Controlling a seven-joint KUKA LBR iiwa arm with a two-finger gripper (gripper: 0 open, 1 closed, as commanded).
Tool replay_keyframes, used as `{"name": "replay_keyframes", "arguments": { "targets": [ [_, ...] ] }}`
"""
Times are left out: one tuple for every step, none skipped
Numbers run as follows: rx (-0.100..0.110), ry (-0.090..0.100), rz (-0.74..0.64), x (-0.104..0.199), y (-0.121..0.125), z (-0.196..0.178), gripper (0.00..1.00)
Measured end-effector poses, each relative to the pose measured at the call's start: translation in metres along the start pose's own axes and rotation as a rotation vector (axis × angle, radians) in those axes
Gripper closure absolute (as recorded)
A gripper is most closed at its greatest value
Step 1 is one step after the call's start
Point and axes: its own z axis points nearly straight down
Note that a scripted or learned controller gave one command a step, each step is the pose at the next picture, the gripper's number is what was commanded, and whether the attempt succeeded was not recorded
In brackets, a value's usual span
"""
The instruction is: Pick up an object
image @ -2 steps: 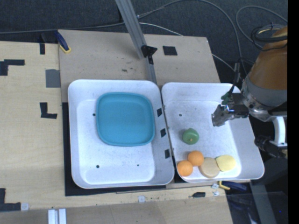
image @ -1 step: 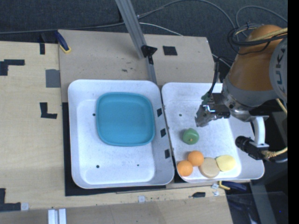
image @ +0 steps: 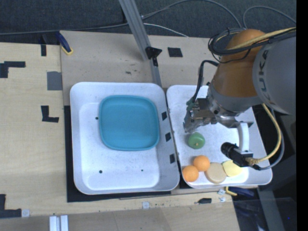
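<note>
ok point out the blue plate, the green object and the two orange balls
blue plate (image: 129,122), camera view, its flat centre
green object (image: 196,140), camera view, its top
orange balls (image: 201,163), camera view, the upper ball's middle

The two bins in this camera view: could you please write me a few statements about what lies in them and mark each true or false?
1. A teal plate lies in the left bin. True.
2. The green object sits in the left bin. False: it is in the right bin, just below the gripper.
3. Two orange balls lie near the right bin's front edge. True.
4. The plate carries an orange ball. False: nothing rests on the plate.
5. A beige disc lies beside the orange balls. True.
</note>
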Motion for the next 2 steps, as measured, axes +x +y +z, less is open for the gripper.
{"name": "replay_keyframes", "arguments": {
  "targets": [
    [-0.001,0.0,-0.001,0.057,-0.005,0.01,1.0],
    [-0.001,-0.001,0.001,0.098,0.003,0.019,1.0]
  ]
}}
